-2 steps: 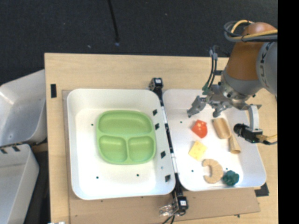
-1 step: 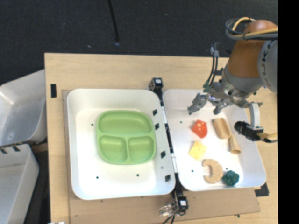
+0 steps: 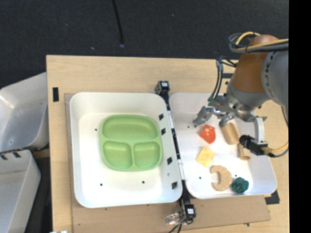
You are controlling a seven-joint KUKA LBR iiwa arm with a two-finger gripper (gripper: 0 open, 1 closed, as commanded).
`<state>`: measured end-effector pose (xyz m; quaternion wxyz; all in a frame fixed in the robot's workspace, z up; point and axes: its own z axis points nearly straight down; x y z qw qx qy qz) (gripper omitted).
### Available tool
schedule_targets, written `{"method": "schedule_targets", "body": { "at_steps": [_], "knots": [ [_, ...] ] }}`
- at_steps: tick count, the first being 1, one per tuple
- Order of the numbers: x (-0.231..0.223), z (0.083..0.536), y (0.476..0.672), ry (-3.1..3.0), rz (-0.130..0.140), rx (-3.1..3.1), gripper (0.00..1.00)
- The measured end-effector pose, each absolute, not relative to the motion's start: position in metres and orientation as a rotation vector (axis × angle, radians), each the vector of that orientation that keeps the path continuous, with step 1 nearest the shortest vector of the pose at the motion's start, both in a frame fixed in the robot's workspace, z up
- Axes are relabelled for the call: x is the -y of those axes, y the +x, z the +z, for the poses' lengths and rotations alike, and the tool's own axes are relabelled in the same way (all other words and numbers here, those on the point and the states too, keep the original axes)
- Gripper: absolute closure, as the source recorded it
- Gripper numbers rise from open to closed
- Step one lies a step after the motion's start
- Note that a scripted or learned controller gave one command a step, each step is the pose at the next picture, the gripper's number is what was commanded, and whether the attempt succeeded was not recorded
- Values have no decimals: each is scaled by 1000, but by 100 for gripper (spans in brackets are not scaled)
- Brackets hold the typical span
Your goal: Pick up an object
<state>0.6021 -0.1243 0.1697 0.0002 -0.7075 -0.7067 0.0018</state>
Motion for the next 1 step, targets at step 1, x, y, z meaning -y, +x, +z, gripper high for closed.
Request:
{"method": "schedule_targets", "body": {
  "at_steps": [1],
  "knots": [
    [124,111,606,-2230,2,2224,0]
  ]
}}
